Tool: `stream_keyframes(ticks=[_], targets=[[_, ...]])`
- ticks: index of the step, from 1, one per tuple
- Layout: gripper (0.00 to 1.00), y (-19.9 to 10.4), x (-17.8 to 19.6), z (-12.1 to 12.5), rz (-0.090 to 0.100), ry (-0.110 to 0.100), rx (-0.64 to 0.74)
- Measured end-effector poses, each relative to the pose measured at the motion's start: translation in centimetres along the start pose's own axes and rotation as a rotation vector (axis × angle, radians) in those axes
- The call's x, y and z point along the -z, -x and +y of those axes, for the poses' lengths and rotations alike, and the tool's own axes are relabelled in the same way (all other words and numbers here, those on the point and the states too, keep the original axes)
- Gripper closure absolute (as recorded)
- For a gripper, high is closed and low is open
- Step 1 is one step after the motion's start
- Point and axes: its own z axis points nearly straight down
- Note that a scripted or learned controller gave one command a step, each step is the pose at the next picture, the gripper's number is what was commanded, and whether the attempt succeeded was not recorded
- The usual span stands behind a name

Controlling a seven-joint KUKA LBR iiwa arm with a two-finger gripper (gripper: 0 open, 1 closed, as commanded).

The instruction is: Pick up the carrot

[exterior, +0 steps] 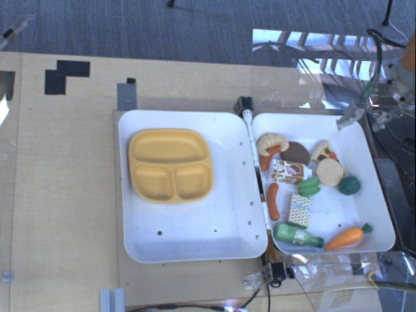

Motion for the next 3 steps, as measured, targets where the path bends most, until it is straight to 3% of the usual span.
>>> stream_keyframes(ticks=[1,2,3], targets=[[0.00,-1.0,-14.9,-4.3,-0.003,0.010,0.101],[0.00,0.1,-13.7,-2.3,-0.002,0.006,0.079],[0.00,-0.9,-15.3,-3.7,-0.001,0.004,0.151]])
